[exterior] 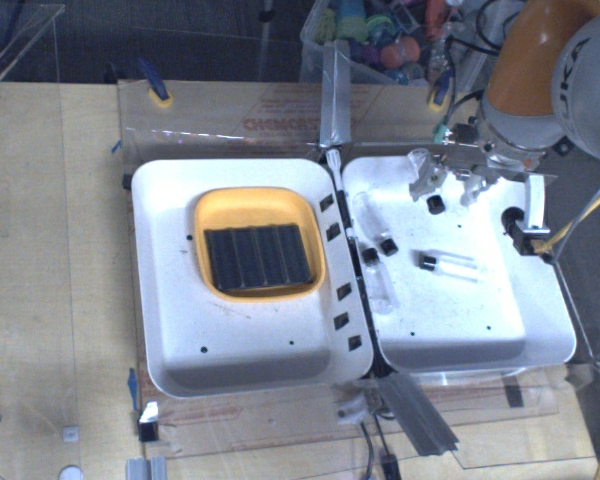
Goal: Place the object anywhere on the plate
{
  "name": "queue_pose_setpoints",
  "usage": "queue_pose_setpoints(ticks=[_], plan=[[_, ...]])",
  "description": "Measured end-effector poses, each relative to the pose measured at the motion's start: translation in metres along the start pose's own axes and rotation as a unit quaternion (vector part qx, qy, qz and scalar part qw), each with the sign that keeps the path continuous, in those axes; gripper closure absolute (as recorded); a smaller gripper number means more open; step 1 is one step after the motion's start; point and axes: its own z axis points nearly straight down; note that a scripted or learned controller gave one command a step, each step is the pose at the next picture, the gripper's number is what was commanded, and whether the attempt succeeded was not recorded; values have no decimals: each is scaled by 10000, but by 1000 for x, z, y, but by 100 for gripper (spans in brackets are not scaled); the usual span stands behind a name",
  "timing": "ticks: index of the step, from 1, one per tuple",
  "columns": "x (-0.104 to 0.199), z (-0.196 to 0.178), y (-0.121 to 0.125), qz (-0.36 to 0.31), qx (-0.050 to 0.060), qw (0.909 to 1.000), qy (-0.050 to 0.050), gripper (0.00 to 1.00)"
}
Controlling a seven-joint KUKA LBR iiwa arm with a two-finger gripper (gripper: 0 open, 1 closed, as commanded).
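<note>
From my remote seat I start with the surface [50,268], a pale wooden top that carries two shallow white bins side by side, so that picking and placing each get their own walled space. The left bin [165,348] holds the yellow plate [212,208], set near its middle, with a dark ribbed insert [258,256] lying across it; I take that central spot as giving the arm plenty of margin, since anywhere on the plate counts. The right bin [480,328] is the pick side. The arm [540,48] leans in from the right over that bin's far edge, its orange band above the wrist.

The tool [448,190] hangs low over the far part of the right bin. Its two fingers are spread apart and I see nothing between them, so I judge it has hold of nothing. A small dark piece [435,204] sits just beneath the fingers; I cannot tell whether it belongs to the tool or lies loose in the bin.

The object I read as the target, a small clear tube with a dark cap [446,264], lies flat on the right bin's floor, nearer than the tool, well apart from the plate. Smaller clear and dark bits [377,246] lie by the divider.
</note>
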Motion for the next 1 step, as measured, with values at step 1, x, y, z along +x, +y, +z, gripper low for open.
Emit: queue_pose_setpoints(ticks=[1], plan=[[12,22,0,-1154,10,9933,12,100]])
